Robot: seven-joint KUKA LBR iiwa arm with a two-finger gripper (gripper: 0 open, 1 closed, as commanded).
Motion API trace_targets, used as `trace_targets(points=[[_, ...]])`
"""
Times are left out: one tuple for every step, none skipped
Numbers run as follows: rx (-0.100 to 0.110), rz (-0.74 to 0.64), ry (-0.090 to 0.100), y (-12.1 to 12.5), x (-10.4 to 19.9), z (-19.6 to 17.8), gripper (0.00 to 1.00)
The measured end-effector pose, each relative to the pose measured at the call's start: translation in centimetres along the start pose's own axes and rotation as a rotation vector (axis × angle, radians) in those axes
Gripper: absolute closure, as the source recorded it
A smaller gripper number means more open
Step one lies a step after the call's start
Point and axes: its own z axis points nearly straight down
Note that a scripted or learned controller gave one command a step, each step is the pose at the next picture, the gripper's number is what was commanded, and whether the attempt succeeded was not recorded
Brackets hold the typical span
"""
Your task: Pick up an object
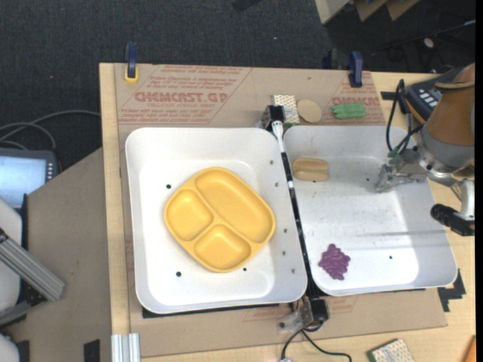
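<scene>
Candidate objects, right-hand shallow white bin [423,274]: a tan, rounded bread-roll-shaped piece [310,170] near the bin's top-left corner, close to the divider edge; a small purple grape-like cluster [334,262] near the bottom-left corner. Both lie flat on the floor, well apart from each other and from the walls on most sides

Left-hand shallow white bin [143,202] carries a yellow three-compartment plastic tray [219,219], sitting tilted about the middle of the bin

Two-finger gripper [386,178] is low over the right bin, nearer its top-right corner, on the grey arm with orange band [453,123] entering from the right. Nothing shows between its fingers; how far they are parted cannot be told at this size

Handling, judged: the tan piece looks light, smooth and rounded, probably toy food, so likely to slip or roll; best taken across its short axis at mid-length. The purple cluster looks light and knobbly, giving better purchase but a low profile, so the fingers would have to come almost to the floor. The yellow tray is stiff, wide and shallow; only its rim offers a hold

Surface: bins rest on a brown cardboard-faced bench [189,96], printed in red, clamped at its top edge. A tan disc [309,111] and a green block [349,111] lie on the bench just beyond the right bin's top edge. Dark carpet beyond; cables at the left
</scene>
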Motion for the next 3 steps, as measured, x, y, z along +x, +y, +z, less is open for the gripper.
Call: trace_targets(points=[[0.0,0.001,0.0,-1.9,0.0,-0.1,1.0],[-0.002,0.001,0.0,-3.6,0.0,-1.7,1.0],[-0.02,-0.001,-0.008,-3.7,-0.2,-15.0,1.0]])
